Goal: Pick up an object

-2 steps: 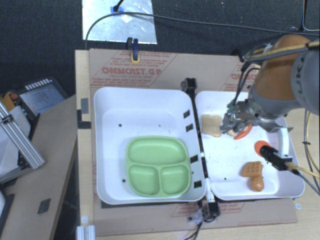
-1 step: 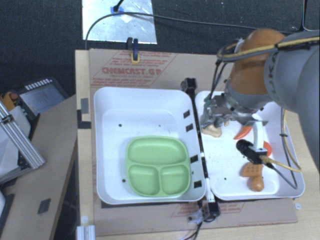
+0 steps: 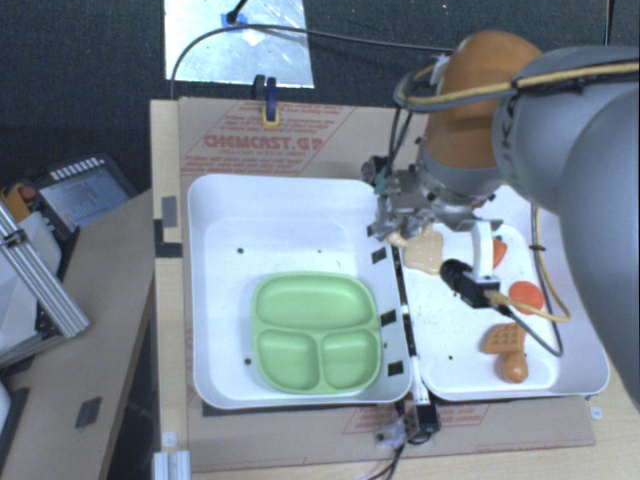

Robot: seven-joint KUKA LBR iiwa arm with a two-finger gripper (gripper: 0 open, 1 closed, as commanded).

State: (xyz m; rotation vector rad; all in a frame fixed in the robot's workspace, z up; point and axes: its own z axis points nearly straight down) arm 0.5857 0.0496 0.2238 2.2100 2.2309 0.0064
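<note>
With the gripper (image 3: pixel 402 220) low over the far left corner of the right bin (image 3: pixel 455 358), its spread impossible to tell, a good grasp likely means centring on the pale tan piece (image 3: pixel 425 253) just beside it, clear of the bin wall.

End effector (image 3: pixel 408 220), up-right of green tray (image 3: pixel 315 333): mostly masked by orange wrist (image 3: pixel 480 78) above. Pale cream piece (image 3: pixel 426 254), right of tray: top edge tucked under end effector, contact unclear. Red piece (image 3: pixel 499 253), further right of tray: left side covered by robot, shape unclear. Right bin (image 3: pixel 455 363): far wall and right rim behind arm (image 3: pixel 575 138). Arm itself cut by right edge. Aluminium rail (image 3: pixel 40 278), far left of tray: runs off left edge.
</note>
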